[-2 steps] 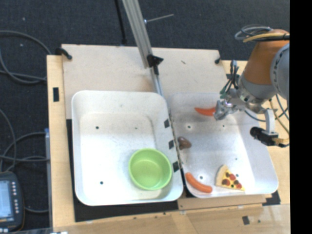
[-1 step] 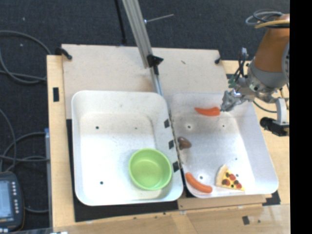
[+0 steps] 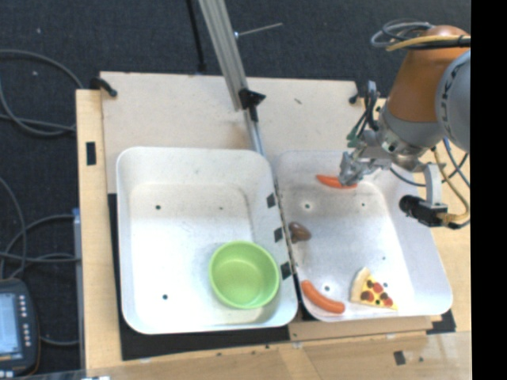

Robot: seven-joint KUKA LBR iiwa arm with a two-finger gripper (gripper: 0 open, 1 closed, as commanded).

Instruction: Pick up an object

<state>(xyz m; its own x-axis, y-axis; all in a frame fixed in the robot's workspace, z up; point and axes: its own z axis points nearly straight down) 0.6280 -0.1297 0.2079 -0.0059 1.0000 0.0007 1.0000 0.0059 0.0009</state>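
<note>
My gripper (image 3: pixel 354 172) hung over the right bin (image 3: pixel 412 236), just above an orange carrot (image 3: pixel 334 182); I couldn't tell its state. I read no writing anywhere.

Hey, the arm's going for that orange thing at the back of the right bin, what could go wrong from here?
1. The carrot lies flat and thin right by the gripper; the tips may slide off it or push it away.
2. It sits close to the right bin's back wall, so the gripper could bump the rim.
3. The loose cables beside the wrist could snag as the arm moves.
</note>
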